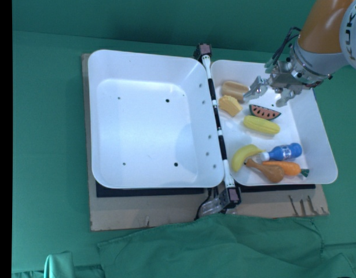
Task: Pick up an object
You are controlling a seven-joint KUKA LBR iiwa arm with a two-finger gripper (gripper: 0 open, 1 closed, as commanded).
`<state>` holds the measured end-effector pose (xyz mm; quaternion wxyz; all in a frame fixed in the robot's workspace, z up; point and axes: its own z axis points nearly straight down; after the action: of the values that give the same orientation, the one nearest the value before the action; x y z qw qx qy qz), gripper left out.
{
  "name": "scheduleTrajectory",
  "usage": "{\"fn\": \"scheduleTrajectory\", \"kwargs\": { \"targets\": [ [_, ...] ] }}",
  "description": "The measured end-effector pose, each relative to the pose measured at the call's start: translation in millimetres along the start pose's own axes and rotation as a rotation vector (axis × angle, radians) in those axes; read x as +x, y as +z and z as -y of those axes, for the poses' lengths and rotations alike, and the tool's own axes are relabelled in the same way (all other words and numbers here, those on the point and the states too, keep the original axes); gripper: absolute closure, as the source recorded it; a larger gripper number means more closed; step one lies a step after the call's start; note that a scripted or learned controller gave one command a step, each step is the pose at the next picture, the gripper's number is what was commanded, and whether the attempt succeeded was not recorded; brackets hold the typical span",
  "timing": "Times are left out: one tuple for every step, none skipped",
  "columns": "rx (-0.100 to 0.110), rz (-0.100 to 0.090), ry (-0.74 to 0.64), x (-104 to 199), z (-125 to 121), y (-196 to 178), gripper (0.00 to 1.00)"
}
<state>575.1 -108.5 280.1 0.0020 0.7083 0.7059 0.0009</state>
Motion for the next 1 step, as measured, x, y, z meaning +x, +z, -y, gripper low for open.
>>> {"fn": "scheduleTrajectory", "kwargs": {
  "targets": [
    [0.000,0.000,0.000,0.0,0.0,0.0,0.00]
  ]
}}
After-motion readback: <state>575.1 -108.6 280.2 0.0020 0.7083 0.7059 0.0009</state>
